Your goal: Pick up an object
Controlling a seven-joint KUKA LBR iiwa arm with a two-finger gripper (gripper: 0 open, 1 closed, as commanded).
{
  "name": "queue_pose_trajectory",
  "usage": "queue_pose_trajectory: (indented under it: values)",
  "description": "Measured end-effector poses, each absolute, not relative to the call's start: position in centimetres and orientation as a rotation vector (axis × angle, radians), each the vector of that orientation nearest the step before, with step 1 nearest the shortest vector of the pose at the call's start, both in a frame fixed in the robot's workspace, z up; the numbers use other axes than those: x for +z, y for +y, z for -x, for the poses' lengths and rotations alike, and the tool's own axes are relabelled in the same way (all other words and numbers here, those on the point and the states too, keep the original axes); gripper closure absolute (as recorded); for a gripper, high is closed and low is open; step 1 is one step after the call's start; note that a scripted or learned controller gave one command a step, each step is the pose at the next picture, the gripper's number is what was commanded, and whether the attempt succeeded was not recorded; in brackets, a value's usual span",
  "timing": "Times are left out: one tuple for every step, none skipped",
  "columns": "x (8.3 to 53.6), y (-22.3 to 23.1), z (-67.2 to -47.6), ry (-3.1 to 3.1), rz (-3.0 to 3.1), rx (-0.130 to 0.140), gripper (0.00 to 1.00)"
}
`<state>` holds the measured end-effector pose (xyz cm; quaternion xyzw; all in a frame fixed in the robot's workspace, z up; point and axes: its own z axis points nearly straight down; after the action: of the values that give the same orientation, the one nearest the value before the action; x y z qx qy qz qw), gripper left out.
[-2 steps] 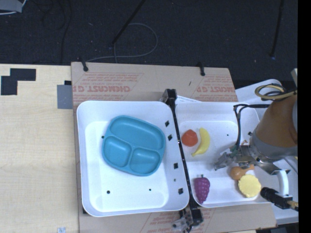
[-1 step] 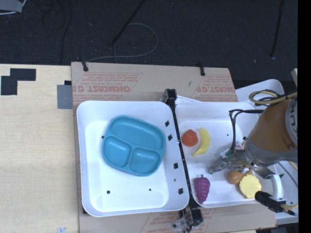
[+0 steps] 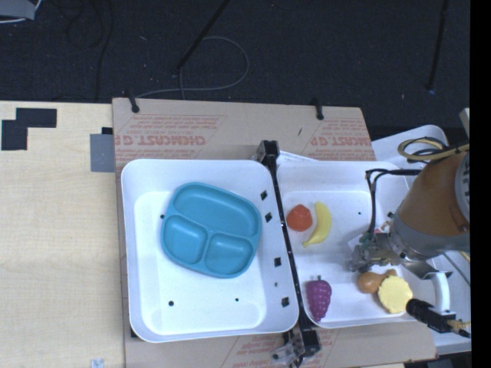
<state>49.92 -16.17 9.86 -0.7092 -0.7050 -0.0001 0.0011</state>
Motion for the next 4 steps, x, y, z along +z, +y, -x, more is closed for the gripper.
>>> queue_pose_trajectory:
  values:
    - [15.1, -15.2, -49.6, -2.224, 2.220, -0.002, 1.00]
    - [21.2, -15.7, -49.3, -2.224, 2.223, -0.003, 1.00]
    - [27.5, -16.0, -49.5, -2.225, 2.223, -0.003, 1.00]
    - [26.7, -9.7, -49.4, -2.224, 2.212, 0.001, 1.00]
